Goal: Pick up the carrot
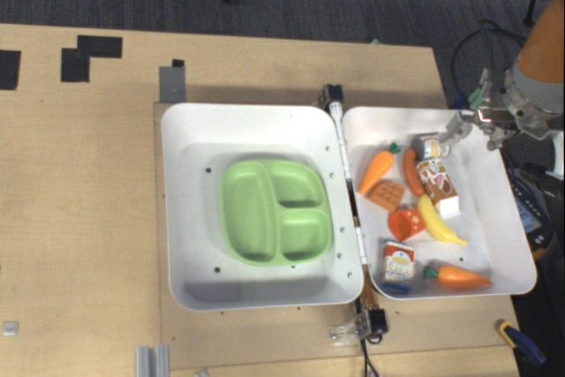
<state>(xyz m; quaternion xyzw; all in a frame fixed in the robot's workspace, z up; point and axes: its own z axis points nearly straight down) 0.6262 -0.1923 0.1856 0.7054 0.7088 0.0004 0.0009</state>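
Two white bins sit side by side; the left bin [190,190] holds a green divided plate [275,211], and the right bin [512,216] serves as the landmark. At that bin's far right corner hangs the arm [540,66], its gripper [477,121] just above the rim; whether the pincer is open or closed cannot be told. One carrot [377,169] lies against the bin's left wall, well apart from the gripper. Another carrot [459,276] lies along its near wall.

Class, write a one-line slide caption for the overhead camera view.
Gripper poised at the right bin's far edge, apart from the carrot; green divided tray in the left bin.
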